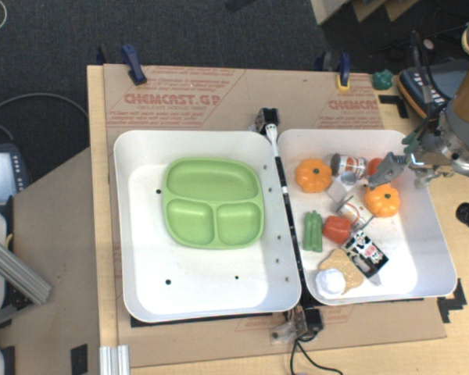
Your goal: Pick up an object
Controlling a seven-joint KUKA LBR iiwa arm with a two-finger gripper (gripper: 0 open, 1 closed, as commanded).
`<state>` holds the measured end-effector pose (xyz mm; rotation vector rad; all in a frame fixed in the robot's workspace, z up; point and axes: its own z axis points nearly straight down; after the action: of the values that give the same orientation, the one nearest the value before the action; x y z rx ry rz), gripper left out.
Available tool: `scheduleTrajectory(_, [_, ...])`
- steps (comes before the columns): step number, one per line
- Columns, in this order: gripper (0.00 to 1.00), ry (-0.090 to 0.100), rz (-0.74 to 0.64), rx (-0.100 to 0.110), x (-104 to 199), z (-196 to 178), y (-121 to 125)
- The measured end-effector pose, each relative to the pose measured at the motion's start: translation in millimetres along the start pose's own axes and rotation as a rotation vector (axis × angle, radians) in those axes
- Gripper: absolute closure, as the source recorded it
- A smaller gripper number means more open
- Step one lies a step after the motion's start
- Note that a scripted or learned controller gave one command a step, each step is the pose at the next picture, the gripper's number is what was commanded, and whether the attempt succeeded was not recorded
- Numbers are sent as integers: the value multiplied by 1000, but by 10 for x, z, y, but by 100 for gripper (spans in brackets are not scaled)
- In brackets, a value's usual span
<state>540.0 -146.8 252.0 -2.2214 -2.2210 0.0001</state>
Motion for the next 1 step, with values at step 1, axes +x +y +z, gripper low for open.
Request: scheduleTrajectory(1, [0, 4, 1, 12, 31, 1264, -181])
